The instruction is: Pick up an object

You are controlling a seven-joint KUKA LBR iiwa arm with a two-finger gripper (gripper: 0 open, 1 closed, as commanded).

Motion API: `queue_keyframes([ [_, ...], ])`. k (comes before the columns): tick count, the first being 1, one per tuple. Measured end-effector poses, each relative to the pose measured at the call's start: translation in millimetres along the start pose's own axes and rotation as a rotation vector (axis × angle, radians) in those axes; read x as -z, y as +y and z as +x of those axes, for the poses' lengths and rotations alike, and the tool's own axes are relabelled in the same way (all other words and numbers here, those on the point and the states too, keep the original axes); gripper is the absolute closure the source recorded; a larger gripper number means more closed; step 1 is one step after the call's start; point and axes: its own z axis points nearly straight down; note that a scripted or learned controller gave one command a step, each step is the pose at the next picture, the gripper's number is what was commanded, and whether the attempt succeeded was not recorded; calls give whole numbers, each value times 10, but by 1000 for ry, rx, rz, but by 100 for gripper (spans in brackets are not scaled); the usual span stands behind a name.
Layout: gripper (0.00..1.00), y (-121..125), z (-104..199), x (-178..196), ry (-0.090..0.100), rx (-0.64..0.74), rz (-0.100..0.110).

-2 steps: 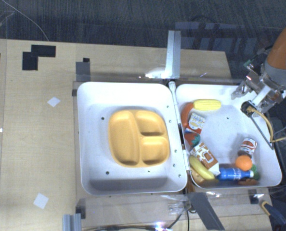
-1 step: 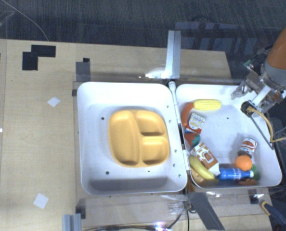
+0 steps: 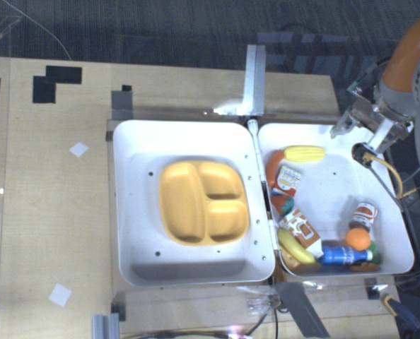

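Observation:
My gripper [image 3: 353, 134] hangs over the back right corner of the right bin [image 3: 337, 189], open, with nothing between its fingers. Under and left of it lies a yellow corn cob [image 3: 303, 153]. An orange packet [image 3: 286, 177] rests against the bin's left wall. Toward the front lie a brown-and-white carton [image 3: 300, 226], a banana [image 3: 295, 247], a blue bottle [image 3: 341, 254], an orange ball [image 3: 358, 239] and a red-and-white can [image 3: 364, 215]. All of them lie apart from the gripper.
The left bin [image 3: 136, 189] holds a yellow divided tray [image 3: 201, 201]. A metal post [image 3: 255, 80] stands behind the seam between the bins. A cable [image 3: 390, 175] loops down from the wrist along the right bin's right wall.

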Motion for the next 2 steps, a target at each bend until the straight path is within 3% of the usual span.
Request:
queue_keyframes([
  [1,0,59,-149,42,0,206,0],
  [2,0,-90,-145,77,0,-140,1],
])
